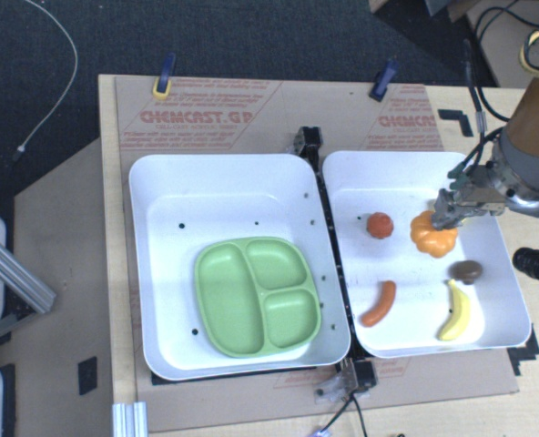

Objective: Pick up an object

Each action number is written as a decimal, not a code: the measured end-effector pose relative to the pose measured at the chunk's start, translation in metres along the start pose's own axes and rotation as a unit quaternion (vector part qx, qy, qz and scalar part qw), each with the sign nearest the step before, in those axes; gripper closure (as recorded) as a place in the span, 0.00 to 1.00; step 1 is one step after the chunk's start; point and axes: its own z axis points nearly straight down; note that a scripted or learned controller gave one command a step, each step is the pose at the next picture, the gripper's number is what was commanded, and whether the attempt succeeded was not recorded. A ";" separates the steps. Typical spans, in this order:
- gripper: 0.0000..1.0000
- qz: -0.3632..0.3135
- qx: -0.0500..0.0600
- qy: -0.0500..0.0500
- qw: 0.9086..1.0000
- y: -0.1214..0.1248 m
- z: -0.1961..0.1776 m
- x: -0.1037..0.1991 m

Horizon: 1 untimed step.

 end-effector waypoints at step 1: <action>1.00 0.000 0.000 0.000 1.000 0.026 0.004 0.045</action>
